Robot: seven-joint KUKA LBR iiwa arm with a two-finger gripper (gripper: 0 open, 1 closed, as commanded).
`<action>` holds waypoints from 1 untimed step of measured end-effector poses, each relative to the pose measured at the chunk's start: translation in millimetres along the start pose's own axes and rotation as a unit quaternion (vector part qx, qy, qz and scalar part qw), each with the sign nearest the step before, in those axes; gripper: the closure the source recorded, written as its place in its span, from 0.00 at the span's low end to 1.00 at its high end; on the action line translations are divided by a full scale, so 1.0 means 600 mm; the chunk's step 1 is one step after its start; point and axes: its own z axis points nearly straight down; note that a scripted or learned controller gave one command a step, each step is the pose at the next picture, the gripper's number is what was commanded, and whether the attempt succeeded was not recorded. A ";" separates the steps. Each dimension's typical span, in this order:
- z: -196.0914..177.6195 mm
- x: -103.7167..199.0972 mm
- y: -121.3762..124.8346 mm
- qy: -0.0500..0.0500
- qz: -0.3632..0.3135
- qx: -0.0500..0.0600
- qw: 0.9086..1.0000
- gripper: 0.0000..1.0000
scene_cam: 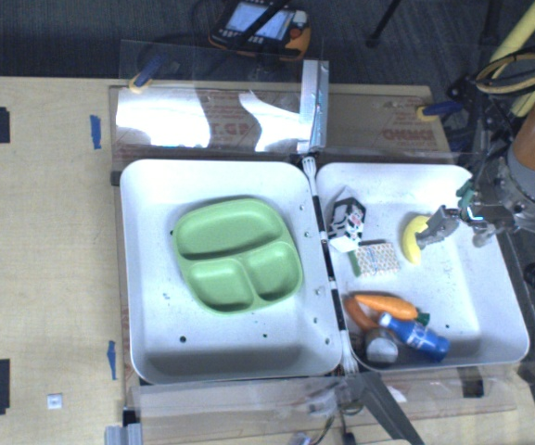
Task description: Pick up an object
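My gripper (457,234) hangs over the right side of the right bin (490,295), open, with nothing between its fingers. Its left finger (433,230) ends right beside a small yellow object (412,236) that lies on the bin floor; whether they touch I cannot tell. Further left lie a black-and-white item (347,216) and a flat speckled packet (376,258). At the bin's front are an orange carrot-like piece (383,305), a blue bottle (417,336) and a grey round object (381,349).
The left bin (146,323) holds a green divided plate (238,253). A ridge (321,248) separates the two bins. A clear plastic panel (211,109) stands behind the bins. Cables and a stand sit at the far right.
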 end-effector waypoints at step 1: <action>0.133 -0.075 0.105 -0.001 -0.039 -0.002 0.999 0.00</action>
